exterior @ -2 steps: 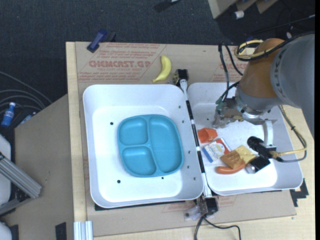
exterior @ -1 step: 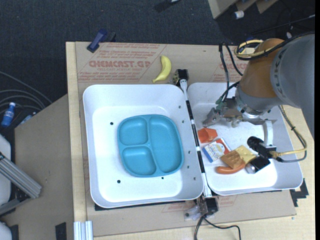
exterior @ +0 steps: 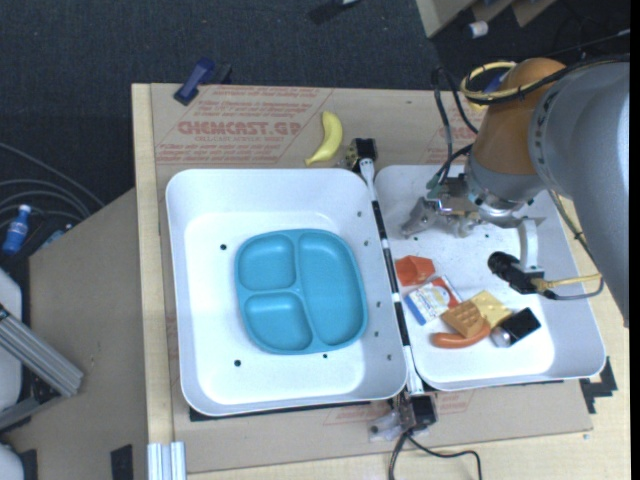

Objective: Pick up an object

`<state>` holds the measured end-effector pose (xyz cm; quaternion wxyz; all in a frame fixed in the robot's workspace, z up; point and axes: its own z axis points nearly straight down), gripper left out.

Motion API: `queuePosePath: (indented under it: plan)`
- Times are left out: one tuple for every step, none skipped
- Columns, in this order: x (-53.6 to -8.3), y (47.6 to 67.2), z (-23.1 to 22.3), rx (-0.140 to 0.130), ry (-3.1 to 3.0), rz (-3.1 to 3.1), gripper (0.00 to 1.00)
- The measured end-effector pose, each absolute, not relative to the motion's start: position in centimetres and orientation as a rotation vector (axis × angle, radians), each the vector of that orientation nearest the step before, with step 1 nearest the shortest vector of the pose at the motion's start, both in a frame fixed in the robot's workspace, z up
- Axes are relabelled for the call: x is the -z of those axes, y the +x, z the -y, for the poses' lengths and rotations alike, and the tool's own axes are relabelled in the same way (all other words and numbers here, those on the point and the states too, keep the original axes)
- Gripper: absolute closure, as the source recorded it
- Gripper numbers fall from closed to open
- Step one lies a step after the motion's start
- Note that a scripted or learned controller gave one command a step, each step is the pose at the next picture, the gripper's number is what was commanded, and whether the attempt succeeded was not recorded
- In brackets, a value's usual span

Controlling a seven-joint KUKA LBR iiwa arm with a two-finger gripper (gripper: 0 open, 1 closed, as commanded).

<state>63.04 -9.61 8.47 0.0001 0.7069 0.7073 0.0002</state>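
Camera view: the gripper [exterior: 432, 214] hangs over the far part of the right bin [exterior: 570, 353], its fingers spread apart with nothing between them. Nearest below it lies the orange block [exterior: 414, 267], apart from the fingertips. A blue divided plate [exterior: 300, 290] lies in the left bin [exterior: 200, 203].

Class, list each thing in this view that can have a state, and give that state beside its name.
gripper: over the right bin, holding nothing
blue divided plate: upright, compartments bare, in left bin
banana: lying on the bench behind the bins
orange piece: lying loose in right bin
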Motion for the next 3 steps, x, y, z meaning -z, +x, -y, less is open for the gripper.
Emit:
queuePosePath:
  plan:
    - [-8.5,66.7,9.4,0.0,2.22,-2.222,0.0]
    - [-8.5,63.4,9.7,0.002,2.223,-2.222,0.0]
    - [-8.5,66.6,9.5,-0.001,2.22,-2.222,0.0]
